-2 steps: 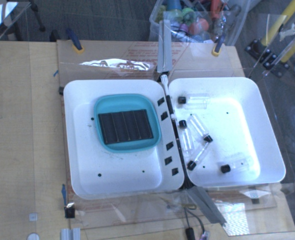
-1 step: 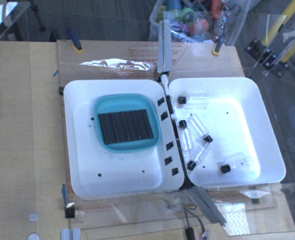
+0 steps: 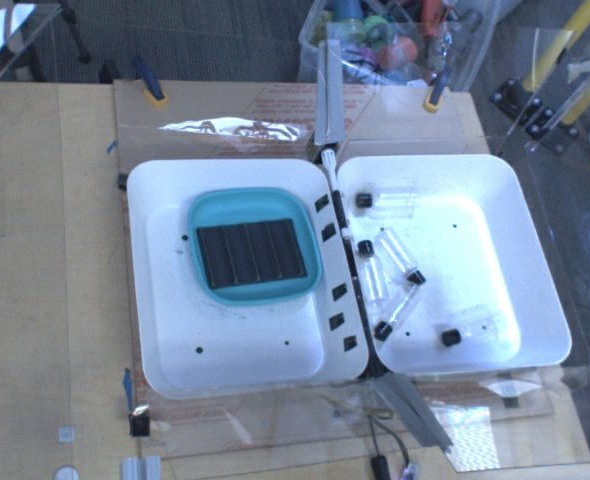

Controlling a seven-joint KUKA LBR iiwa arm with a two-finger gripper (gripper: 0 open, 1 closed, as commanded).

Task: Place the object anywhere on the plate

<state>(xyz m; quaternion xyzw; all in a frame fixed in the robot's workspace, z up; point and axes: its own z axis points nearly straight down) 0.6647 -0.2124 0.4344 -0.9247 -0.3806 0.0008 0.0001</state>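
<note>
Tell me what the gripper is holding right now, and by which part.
That cannot be told from this camera view. The clear vials lie in the right bin, and the teal plate sits in the left bin.

A clear plastic tub (image 3: 415, 18) of colourful toys sits at one o'clock, beyond the wooden surface (image 3: 45, 268). Blue-handled clamps (image 3: 150, 85) at eleven and at twelve (image 3: 437, 88) grip the cardboard sheet (image 3: 225, 103). Crinkled tape (image 3: 230, 128) lies on that sheet
</note>
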